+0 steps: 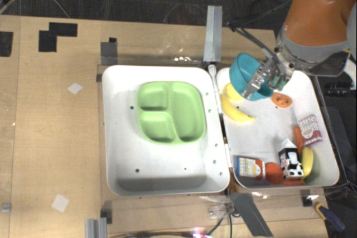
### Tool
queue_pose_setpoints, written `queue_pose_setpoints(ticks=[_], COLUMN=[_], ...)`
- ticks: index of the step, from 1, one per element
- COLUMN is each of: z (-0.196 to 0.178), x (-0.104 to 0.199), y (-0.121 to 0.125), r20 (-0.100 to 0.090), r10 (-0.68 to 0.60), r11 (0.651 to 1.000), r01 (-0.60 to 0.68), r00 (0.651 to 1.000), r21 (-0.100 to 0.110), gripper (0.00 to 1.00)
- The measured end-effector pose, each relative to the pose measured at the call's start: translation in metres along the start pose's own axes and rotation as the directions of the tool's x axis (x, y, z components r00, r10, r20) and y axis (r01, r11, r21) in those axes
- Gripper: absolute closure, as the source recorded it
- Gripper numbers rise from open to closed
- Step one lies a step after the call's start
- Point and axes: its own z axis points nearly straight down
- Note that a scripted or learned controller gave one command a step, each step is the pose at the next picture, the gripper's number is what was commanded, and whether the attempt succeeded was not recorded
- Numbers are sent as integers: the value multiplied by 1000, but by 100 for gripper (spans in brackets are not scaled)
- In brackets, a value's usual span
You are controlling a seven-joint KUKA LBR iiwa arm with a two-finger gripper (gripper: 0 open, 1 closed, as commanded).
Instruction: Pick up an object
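Observation:
A teal bowl (pixel 245 74) hangs tilted over the back of the right bin (pixel 326 120), its open side turned toward the arm. My gripper (pixel 268 78) reaches in from the right and is shut on the bowl's rim, with one metal finger (pixel 256 82) inside the bowl and the other outside it. Just below the bowl lies a yellow banana (pixel 234 107), partly under it.
An orange disc (pixel 281 100) lies right of the banana. A red-and-white packet (pixel 309 130), a cow-print carton (pixel 289 161), a yellow fruit (pixel 307 161), a red ball (pixel 273 173) and a small box (pixel 249 167) crowd the front. A green divided plate (pixel 170 111) sits in the left bin (pixel 120 136).

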Motion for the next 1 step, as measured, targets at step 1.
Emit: queue_pose_setpoints(ticks=[1], z=[18], x=[83], y=[-5], r20=[-7], r10=[201], r11=[980], r01=[-201], r00=[980], r21=[6], gripper=[100])
